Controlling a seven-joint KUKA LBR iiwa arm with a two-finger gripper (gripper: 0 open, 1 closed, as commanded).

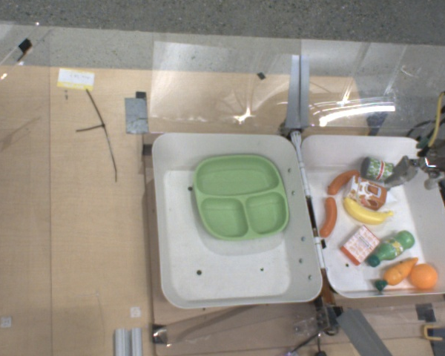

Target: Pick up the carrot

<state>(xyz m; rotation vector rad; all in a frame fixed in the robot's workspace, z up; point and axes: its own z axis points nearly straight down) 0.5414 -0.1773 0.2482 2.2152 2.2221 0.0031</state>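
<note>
The tool (414, 165) sits at the far right of the right bin (430, 143), close by the small can (377, 169); it looks blurred, so I cannot tell its state. The carrot (397, 272) lies well apart from it, toward the bin's near edge, between the green bottle (390, 248) and the orange (424, 277), which it touches. Its long axis runs slantwise, tip probably toward the orange.

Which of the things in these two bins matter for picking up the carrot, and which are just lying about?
For the job:
carrot, near the right bin's front edge
gripper, at that bin's far right

Lying about:
orange, touching the carrot
green bottle
banana
two sausages
can
two small cartons
green tray, in the left bin
</note>
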